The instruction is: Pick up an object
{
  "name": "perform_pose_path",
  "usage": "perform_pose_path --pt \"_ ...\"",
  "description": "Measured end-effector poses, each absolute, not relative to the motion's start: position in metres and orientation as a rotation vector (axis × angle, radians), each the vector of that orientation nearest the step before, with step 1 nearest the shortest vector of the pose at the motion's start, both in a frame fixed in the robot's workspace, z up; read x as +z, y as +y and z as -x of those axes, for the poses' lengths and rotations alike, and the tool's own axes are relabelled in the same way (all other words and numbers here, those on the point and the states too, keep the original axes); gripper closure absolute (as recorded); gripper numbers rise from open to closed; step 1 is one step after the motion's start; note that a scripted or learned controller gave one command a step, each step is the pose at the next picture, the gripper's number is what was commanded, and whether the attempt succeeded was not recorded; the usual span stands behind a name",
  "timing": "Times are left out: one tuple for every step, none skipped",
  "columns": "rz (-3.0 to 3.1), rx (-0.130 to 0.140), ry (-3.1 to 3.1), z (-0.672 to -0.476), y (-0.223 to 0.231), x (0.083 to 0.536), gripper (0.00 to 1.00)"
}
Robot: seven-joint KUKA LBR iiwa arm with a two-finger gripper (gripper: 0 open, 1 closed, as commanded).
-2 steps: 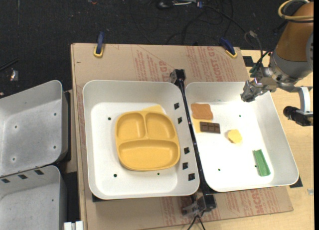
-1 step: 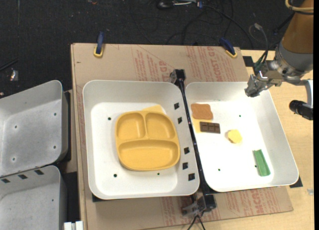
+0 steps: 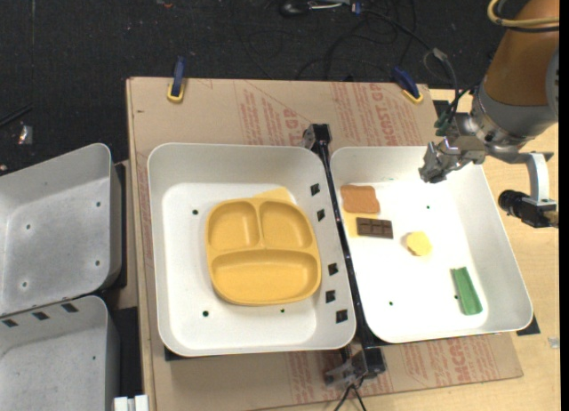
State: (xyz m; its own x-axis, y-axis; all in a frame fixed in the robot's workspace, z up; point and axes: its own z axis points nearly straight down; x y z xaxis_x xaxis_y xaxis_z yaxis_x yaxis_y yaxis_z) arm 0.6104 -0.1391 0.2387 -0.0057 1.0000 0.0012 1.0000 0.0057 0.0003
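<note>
Four small objects lie in the right bin (image 3: pixel 498 222): an orange-brown slab (image 3: pixel 360 198) near the divider, a dark brown bar (image 3: pixel 374 229) just below it and nearly touching, a yellow lump (image 3: pixel 418 244) near the bin's middle, and a green stick (image 3: pixel 465 290) toward the lower right, well apart from the rest. All look like light toy pieces, probably stiff and somewhat slick, and none fragile. The green stick seems the easiest take, since it lies alone and its long narrow body offers a clear pinch across its short width; the two brown pieces are flat and low, so fingers might slide over them. The gripper (image 3: pixel 436 167) hangs over the bin's upper edge, apart from every object, with nothing between its fingers; whether the jaws are spread or closed cannot be told from this angle. The left bin (image 3: pixel 169 222) carries a yellow divided tray (image 3: pixel 263 251).
</note>
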Motion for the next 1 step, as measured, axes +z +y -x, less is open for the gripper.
perform_pose_path --pt "2.211 0.001 -2.226 -0.5816 -0.0895 0.2286 1.0"
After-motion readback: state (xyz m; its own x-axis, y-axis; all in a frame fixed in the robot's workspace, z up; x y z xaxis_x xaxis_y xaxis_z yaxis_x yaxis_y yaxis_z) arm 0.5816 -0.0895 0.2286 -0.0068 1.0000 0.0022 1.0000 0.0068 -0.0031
